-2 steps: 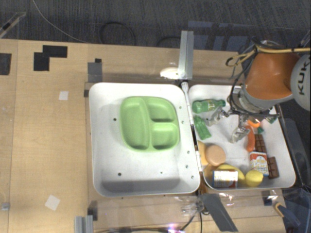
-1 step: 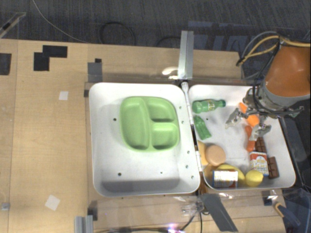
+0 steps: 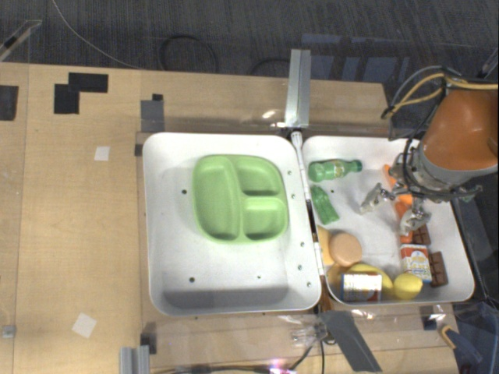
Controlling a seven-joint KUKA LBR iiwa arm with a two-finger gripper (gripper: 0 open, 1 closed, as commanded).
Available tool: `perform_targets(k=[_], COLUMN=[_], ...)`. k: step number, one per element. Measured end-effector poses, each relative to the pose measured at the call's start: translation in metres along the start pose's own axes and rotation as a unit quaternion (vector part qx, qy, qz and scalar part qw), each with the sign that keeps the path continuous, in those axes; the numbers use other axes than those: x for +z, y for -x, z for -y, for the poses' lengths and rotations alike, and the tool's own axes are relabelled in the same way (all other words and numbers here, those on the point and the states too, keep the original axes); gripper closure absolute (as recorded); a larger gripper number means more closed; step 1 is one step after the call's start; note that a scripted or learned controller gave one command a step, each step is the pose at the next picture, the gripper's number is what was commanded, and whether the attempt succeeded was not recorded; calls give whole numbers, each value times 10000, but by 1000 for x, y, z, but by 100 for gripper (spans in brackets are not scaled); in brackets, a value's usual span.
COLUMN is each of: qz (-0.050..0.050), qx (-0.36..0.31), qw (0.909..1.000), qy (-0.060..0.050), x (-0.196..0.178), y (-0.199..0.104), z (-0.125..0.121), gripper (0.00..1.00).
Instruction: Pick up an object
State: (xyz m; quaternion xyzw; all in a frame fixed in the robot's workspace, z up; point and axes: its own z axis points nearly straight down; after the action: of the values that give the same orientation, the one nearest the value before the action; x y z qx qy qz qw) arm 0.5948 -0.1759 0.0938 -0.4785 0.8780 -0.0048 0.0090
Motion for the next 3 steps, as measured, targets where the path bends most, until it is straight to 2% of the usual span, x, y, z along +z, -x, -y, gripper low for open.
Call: perform_targets(k=[1,2,3], qz=[-21,5,26], qx=[-659,-1456,-1437], qw=[9978,9893,9896], qy=[36,40,-11], x=[5,5,-10], y=[9,12,14], z=[11,65,68], gripper=[0,0,100])
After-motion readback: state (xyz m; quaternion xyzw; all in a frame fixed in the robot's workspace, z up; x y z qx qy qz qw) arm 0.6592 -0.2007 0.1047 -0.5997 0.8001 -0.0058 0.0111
